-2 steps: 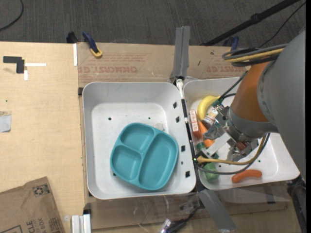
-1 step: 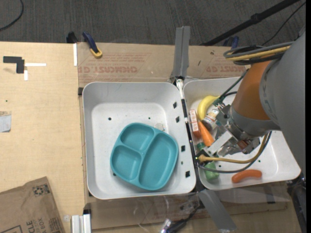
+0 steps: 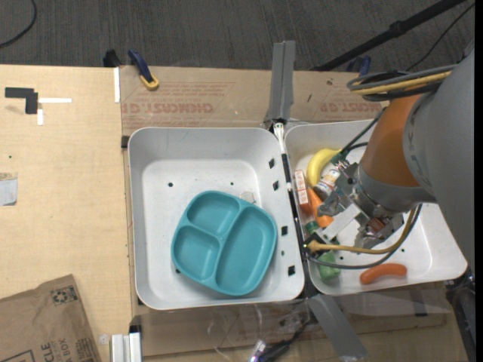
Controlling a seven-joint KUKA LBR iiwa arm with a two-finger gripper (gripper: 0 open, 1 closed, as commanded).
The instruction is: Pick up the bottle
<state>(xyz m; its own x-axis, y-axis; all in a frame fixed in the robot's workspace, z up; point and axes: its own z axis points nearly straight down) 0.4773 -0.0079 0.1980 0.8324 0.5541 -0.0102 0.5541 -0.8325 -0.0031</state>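
Teal tray lies in the left bin, lower centre. In the right bin, the bottle seems to sit beside a banana. Gripper hovers close; its jaw state cannot be told. Approach step: next, centring over the bottle.

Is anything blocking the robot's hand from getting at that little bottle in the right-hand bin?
Nothing visible stands between them. The hand is already down right beside the bottle, which lies crowded between a yellow banana and orange toy pieces.
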